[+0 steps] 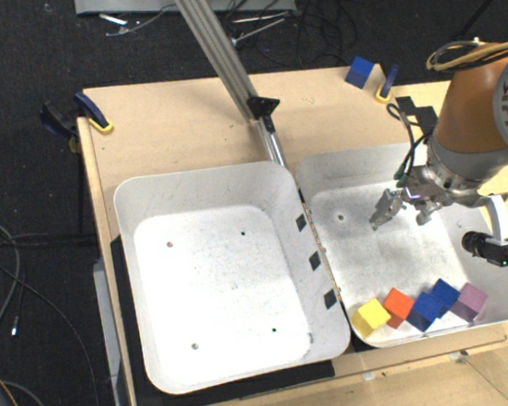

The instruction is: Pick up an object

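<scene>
Wooden bench (180, 133) carries two white bins; blocks (420, 304) huddle along right bin's (344, 181) near wall. Gripper (406, 208) hovers above bare floor, fingers apart, holding nothing, well apart from blocks.

Looks like a robotics lab setup, not anyone's home. The plywood counter (187, 113) sits on dark carpet (5, 72), with loose black cables (4, 277) trailing over the floor left of the counter. Two shallow white bins, the left bin (133, 204) and the right bin (352, 171), sit side by side on the counter, and an aluminium strut (215, 45) slants in from behind it. Clamps (84, 113) grip the counter's far left corner. A grey-and-orange industrial arm (475, 117) reaches over the counter's right side.
</scene>
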Available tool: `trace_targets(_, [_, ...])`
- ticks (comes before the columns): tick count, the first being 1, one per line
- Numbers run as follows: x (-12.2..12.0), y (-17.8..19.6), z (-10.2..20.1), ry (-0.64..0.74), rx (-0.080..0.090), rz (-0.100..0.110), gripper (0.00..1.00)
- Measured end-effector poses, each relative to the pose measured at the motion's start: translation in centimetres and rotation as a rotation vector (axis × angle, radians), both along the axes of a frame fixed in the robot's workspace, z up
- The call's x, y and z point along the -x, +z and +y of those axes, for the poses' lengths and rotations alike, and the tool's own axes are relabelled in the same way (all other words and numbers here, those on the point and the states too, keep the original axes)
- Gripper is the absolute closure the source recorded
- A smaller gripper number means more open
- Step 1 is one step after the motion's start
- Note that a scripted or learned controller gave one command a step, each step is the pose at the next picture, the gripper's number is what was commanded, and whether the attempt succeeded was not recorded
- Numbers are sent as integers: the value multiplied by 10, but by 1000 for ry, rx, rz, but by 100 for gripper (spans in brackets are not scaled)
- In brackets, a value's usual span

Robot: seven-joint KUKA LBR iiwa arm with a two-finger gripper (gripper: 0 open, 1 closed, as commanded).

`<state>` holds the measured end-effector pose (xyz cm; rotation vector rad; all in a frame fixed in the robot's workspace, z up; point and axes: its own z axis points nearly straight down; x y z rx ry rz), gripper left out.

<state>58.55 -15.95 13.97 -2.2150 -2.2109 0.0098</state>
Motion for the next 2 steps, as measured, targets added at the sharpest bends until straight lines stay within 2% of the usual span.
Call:
trace_targets(1, [1, -46, -58, -3, 5, -13, 0])
trace_targets(2, [-12, 40, -23, 8, 6, -22, 0])
